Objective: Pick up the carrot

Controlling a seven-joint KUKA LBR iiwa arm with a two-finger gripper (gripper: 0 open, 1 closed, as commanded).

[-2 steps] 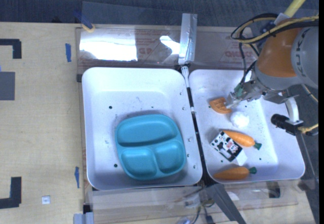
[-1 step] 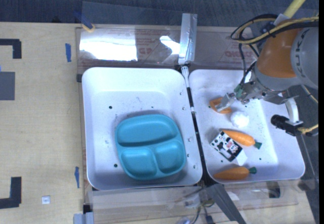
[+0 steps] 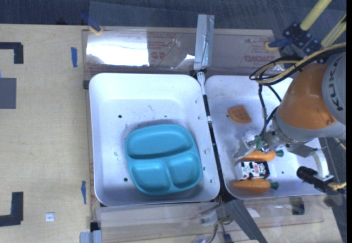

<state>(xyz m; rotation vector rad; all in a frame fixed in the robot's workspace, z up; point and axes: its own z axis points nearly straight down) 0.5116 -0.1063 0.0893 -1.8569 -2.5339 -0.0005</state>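
Orange carrot (image 3: pixel 258 155) between closed jaws (image 3: pixel 257 147), mid right bin (image 3: pixel 220 126), second carrot (image 3: pixel 251 184) by near rim.

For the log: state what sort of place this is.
Probably a robotics lab test bench: a grey and orange arm over two white bins, toy carrots and a blue plate, taped clear screens behind.

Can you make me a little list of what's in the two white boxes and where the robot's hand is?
left bin: a blue divided plate
right bin: two carrots, an orange chip-shaped piece, a small black-and-white item
upper carrot: right under the gripper
lower carrot: near the bin's front edge, apart from the gripper
gripper: down in the right bin, at the upper carrot
carrot lifted: cannot tell
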